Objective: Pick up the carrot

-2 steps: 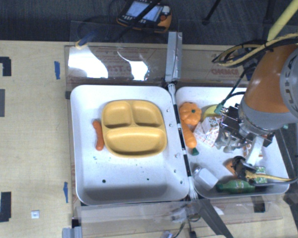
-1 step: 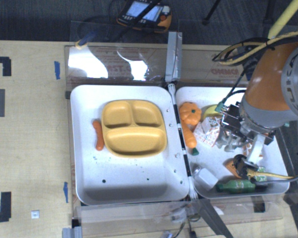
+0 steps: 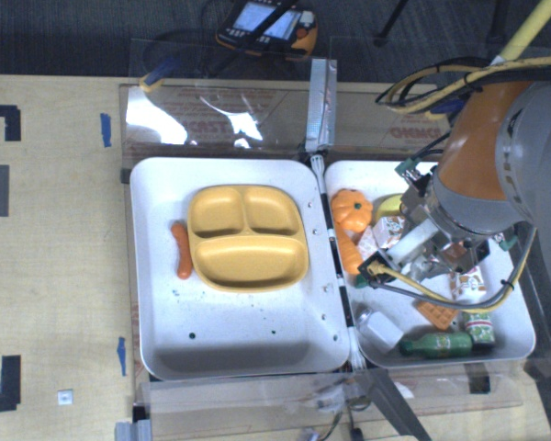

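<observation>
The carrot is a bright orange, stubby piece in the right bin, lying against that bin's left wall just below a small orange pumpkin. My gripper hangs low over the middle of the right bin, a short way right of the carrot, with the grey wrist and orange band above it. The wrist body hides what lies directly beneath it. Nothing can be seen held.
The left bin holds a yellow divided plate and a reddish-orange sausage-like stick at its left. In the right bin lie a green bottle, a small can, an orange cracker and white wrappers.
</observation>
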`<state>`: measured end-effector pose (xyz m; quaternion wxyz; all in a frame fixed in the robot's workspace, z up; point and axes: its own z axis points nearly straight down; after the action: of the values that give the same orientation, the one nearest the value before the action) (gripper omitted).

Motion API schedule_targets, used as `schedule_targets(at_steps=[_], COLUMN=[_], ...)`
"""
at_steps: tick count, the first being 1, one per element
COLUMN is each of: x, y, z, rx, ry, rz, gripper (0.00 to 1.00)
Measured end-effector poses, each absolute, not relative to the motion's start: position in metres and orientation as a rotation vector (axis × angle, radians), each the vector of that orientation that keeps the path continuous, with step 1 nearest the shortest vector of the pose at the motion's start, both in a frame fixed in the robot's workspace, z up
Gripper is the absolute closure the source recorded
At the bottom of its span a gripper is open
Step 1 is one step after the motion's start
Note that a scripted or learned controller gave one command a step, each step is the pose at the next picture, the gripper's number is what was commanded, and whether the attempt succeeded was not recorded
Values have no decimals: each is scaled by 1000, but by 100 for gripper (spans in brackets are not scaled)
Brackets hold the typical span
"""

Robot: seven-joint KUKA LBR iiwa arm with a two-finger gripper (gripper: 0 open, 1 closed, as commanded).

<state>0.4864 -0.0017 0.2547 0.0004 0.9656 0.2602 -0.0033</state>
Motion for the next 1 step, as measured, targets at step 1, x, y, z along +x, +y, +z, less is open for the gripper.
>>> schedule_targets(at_steps=[1], x=[486], y=[-53], z=[217], rx=[2909], ry=[1200], rz=[-15], gripper=[100])
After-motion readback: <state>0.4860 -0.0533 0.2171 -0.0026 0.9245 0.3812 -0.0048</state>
